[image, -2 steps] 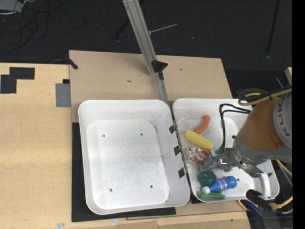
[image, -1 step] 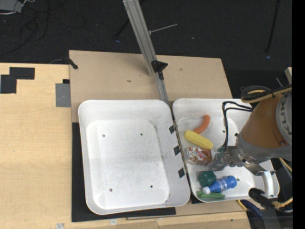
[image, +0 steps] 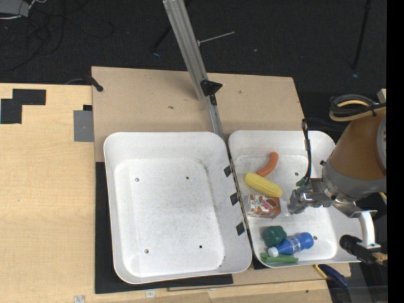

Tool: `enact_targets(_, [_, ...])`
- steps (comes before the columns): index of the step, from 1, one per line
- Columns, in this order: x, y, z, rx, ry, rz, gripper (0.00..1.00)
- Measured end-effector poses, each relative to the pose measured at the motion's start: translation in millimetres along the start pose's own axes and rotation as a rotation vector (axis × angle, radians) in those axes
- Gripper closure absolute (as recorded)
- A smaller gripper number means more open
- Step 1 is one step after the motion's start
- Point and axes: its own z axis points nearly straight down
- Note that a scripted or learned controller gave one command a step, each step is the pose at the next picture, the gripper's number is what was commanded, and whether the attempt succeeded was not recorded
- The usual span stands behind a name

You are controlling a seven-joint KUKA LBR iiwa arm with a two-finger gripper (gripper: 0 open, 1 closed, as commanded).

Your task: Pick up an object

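The right bin point(image: 317, 142) holds several small objects: an orange sausage-shaped toy point(image: 269, 164), a yellow corn cob point(image: 263, 184), a red and brown packet point(image: 264, 206), a dark green lump point(image: 274, 235) and a blue bottle point(image: 294, 243) lying on its side. My gripper point(image: 299, 201) hangs low over the bin floor, just right of the packet and the corn and above the bottle. I see nothing between its fingers. The orange-banded wrist hides the bin's right part.
The left bin point(image: 165, 204) lies beside the right one, with black clips point(image: 233, 198) along the shared rim. A slanted metal rail point(image: 189, 49) rises behind the bins. Cables point(image: 351, 105) lie at the far right.
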Motion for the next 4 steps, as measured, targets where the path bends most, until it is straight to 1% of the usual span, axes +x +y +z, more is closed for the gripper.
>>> enact_targets(1, [0.0, 0.0, -62.8, -0.002, -0.001, 0.0, 1.0])
enact_targets(2, [8.0, 2.8, -109.5, -0.001, 0.0, 0.0, 1.0])
enact_targets(3, [7.1, 3.2, -132.9, 0.002, 0.0, 0.0, 1.0])
enact_targets(4, [66.0, 17.7, -126.0, 0.006, 0.003, -0.004, 1.0])
